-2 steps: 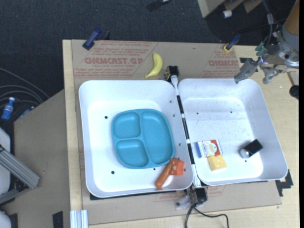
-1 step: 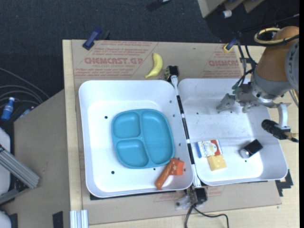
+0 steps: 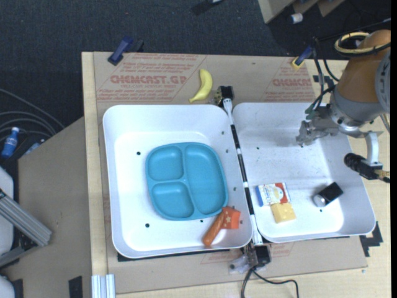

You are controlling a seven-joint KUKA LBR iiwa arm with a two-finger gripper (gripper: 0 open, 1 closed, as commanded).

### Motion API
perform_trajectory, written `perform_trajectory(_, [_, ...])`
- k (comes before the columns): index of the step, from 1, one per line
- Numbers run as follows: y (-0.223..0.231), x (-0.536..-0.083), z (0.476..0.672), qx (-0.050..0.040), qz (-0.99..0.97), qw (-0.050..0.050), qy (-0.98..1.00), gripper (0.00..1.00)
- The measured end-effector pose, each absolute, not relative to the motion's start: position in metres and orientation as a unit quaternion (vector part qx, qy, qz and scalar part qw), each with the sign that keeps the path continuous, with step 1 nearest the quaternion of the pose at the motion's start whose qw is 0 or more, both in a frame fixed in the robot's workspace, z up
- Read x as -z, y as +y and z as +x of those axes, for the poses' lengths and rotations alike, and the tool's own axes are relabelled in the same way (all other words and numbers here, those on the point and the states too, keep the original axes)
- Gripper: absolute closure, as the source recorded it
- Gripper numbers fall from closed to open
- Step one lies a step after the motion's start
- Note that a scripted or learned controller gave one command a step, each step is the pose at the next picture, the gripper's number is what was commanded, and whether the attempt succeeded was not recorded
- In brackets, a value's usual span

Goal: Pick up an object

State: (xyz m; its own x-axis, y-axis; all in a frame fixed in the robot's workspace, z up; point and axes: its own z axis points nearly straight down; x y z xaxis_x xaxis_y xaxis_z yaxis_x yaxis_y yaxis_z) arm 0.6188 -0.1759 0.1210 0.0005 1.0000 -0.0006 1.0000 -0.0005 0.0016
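Bench (image 3: pixel 155 79) carries two white bins, tool (image 3: pixel 308 133) low over right bin's (image 3: pixel 353 219) far side, grip state unreadable, nothing visibly held.

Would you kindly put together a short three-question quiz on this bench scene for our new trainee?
1. True or false: the blue divided tray lies in the right bin.
2. Which object sits outside both bins on the board? A) banana B) yellow block C) orange toy
3. Fill in: the gripper hovers over the ____ bin.

Key: 1. False, it lies in the left bin. 2. A. 3. right.
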Motion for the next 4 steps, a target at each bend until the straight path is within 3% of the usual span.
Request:
perform_trajectory(1, [-0.176, -0.121, 0.619, -0.0002, 0.707, 0.001, 0.707, 0.00])
perform_trajectory(2, [-0.170, -0.084, 0.582, 0.0006, 0.707, -0.001, 0.707, 0.00])
perform_trajectory(3, [-0.210, -0.086, 0.649, -0.0014, 0.706, 0.000, 0.708, 0.00])
perform_trajectory(4, [-0.211, -0.096, 0.649, -0.0007, 0.706, 0.001, 0.708, 1.00])
